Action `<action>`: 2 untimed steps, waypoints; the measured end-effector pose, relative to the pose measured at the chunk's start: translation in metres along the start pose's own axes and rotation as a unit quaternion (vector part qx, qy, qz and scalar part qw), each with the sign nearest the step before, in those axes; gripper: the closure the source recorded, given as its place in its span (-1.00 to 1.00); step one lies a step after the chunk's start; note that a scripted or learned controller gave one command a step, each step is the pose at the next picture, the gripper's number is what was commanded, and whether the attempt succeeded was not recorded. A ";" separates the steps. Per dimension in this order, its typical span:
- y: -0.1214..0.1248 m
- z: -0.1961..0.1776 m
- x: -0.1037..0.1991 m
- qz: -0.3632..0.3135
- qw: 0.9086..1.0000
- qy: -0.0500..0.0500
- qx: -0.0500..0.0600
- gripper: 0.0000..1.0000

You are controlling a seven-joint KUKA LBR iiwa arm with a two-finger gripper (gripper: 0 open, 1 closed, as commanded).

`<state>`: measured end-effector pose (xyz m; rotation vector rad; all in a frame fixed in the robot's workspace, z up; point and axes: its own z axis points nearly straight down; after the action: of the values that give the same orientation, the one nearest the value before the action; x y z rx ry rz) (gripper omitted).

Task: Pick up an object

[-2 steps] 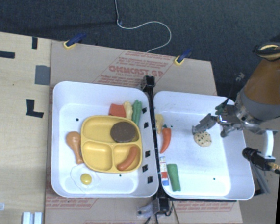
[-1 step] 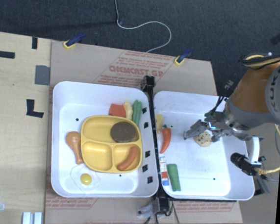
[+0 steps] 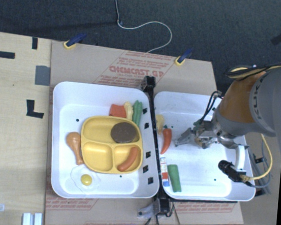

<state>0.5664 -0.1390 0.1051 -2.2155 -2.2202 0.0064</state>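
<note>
- Camera view: the arm (image 3: pixel 250 103) reaches in from the right over the right bin (image 3: pixel 222 189), its gripper (image 3: pixel 181 139) low near that bin's left side.
- The fingers (image 3: pixel 183 136) are spread apart with nothing between them.
- An orange carrot (image 3: pixel 166 140) lies just beside the fingertips; a green cylinder (image 3: pixel 174 177) lies nearer the front.
- In the left bin (image 3: pixel 61 141), a yellow divided plate (image 3: pixel 97 155) carries a brown patty (image 3: pixel 124 132) and a sausage (image 3: pixel 130 159).

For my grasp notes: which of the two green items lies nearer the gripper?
The green block in the right bin, below the gripper. The other green piece lies in the left bin.
</note>
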 end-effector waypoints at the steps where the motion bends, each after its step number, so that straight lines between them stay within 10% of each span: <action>1: 0.000 0.022 0.001 0.000 1.000 -0.001 -0.002 -1.00; 2: 0.000 0.010 0.001 0.000 1.000 -0.001 -0.003 1.00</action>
<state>0.5667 -0.1383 0.0950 -2.2201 -2.2245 0.0020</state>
